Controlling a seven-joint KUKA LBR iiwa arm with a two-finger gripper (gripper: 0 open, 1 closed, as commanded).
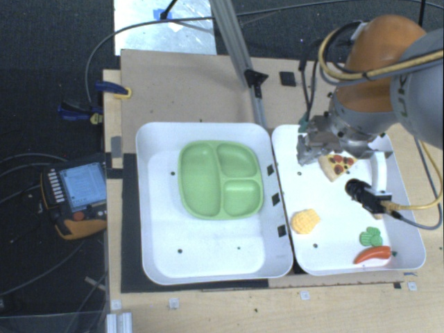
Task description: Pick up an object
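Camera view looks down on two white bins: the left bin [208, 248] carries a green divided plate [220, 180], and the right bin [333, 247] carries the toy food, so the picking has to happen there. The gripper [310, 150] hangs low over the upper left part of the right bin, near the wall it shares with the left bin, with the grey arm [388, 68] and its orange band reaching in above it. Whether the gripper is apart or together I cannot tell from this angle, and nothing can be seen held in it. Just beside it, on its right, a toy pizza slice [338, 165] lies flat on the bin floor; whether the two touch is not clear. A yellow corn piece [305, 221] sits apart, lower down near the left wall. A green vegetable toy [370, 237] and a red-orange sausage-like toy [373, 255] lie close together in the lower right corner. The slice looks like the nearest candidate. To do the step well, I judge the gripper should be centred over the slice, since it appears offset to the left, toward the wall. The slice is thin and flat, so the grasp would need to reach the floor and close across the narrow width; a shallow close would likely slide off. The corn piece, chunkier and clear of neighbours, might be the easier pick.
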